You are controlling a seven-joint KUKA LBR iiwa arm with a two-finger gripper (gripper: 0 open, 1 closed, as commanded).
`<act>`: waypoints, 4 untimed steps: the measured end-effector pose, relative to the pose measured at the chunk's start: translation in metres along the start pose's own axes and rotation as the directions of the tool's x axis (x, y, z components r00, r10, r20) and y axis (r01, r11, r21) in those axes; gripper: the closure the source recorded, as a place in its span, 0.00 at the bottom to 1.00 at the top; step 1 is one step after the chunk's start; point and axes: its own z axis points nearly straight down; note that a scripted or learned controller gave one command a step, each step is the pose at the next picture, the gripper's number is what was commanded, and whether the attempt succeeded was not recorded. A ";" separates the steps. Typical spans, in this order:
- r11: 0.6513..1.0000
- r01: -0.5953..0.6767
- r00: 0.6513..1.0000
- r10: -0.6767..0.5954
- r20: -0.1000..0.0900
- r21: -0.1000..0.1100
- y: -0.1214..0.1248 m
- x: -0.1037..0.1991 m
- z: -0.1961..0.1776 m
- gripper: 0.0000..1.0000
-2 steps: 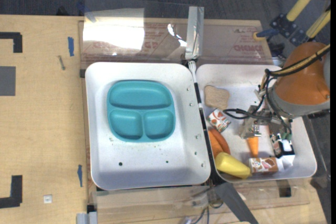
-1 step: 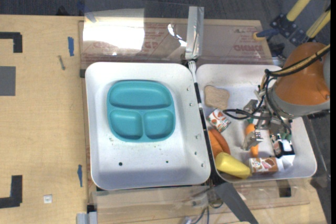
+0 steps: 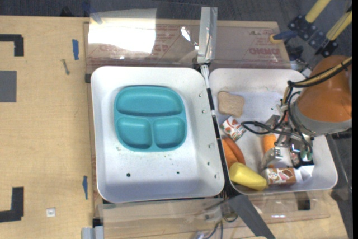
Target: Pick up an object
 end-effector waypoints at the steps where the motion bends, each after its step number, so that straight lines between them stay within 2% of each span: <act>1: 1.000 0.002 1.000 -0.002 0.012 0.001 0.001 -0.004 -0.013 1.00; 2: 1.000 0.002 1.000 -0.002 0.010 0.001 0.001 -0.003 -0.012 0.00; 3: 0.999 -0.040 0.999 0.040 0.008 0.002 0.004 0.014 -0.001 0.00; 4: 0.999 -0.038 0.999 0.037 0.017 0.002 0.005 0.011 -0.013 1.00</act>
